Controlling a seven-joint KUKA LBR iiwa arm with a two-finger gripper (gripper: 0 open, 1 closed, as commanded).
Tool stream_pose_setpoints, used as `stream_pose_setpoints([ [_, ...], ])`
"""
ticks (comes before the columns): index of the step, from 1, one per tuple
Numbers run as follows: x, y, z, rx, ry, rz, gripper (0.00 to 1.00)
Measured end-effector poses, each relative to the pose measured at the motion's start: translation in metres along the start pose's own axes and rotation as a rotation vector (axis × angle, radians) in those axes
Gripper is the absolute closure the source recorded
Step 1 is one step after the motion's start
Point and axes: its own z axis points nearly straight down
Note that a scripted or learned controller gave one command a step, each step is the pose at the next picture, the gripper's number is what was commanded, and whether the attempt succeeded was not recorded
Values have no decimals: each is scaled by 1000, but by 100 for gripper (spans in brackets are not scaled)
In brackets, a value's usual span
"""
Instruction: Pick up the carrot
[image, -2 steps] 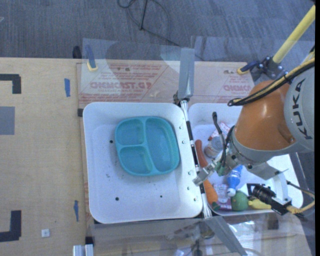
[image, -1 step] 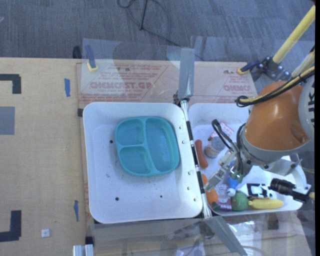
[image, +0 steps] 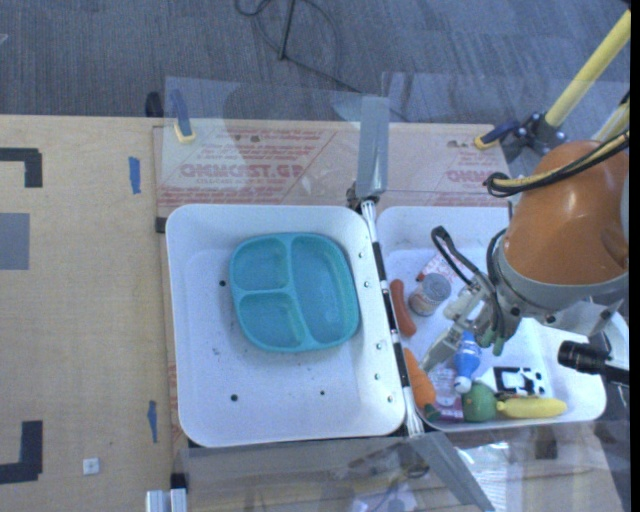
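Two white bins sit side by side on the bench (image: 80, 300). The left bin (image: 200, 400) holds a teal divided plate (image: 295, 292), lying flat near its middle. My arm (image: 560, 225) comes in from the right and hangs over the right bin (image: 480, 225), its orange band bulking above the wrist.

My claw (image: 462, 325) is low inside the right bin, over the cluttered front half. I cannot tell whether it is released or clenched; the metal parts blur together there, and I see nothing clearly caught in it.

The carrot (image: 417, 377) lies along the left wall of the right bin, near the front corner, slanted with its lower end toward the front. It rests on the bin floor, just to the left of my claw and apart from it.

A reddish sausage-like piece (image: 401, 307) lies farther back along the same wall. A small round can (image: 433, 293) stands beside it. A blue bottle (image: 467, 358) sits under my wrist, and what looks like a green fruit (image: 479, 402) touches a yellow banana (image: 532, 407) at the front edge.
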Motion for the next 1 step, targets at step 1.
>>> stream_pose_setpoints([
  [1,5,6,33,2,3,-211,0],
])
